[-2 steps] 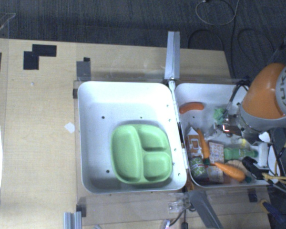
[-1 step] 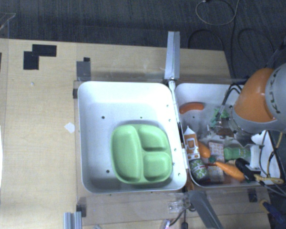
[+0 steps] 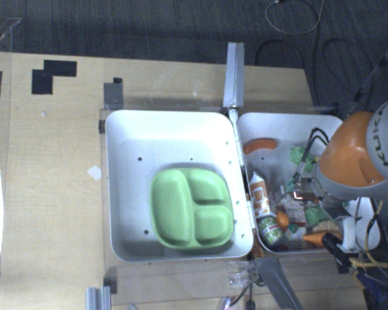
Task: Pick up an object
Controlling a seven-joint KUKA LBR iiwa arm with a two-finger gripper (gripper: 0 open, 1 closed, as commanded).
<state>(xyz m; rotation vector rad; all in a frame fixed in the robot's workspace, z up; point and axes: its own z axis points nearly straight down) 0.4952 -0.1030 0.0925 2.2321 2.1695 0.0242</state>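
The right bin [image 3: 278, 129] holds a jumble of small objects. A reddish sausage [image 3: 260, 145] lies near its far left, with a green leafy item [image 3: 300, 154] beside it. A white bottle with a brown label [image 3: 258, 196] rests along the left wall, and a green can [image 3: 269, 228] sits at the near left corner. A small orange piece [image 3: 282, 219] and an orange carrot [image 3: 315, 238] lie near the front. My gripper [image 3: 296, 196] is low in the middle of this bin, among the objects, under the orange-banded wrist [image 3: 349, 157]. I see nothing clearly held.
The left bin [image 3: 126, 173] holds a light green divided tray [image 3: 191, 206] in its near right part. A metal post [image 3: 234, 76] stands between the bins at the back. Cables lie on the dark floor beyond the bench.
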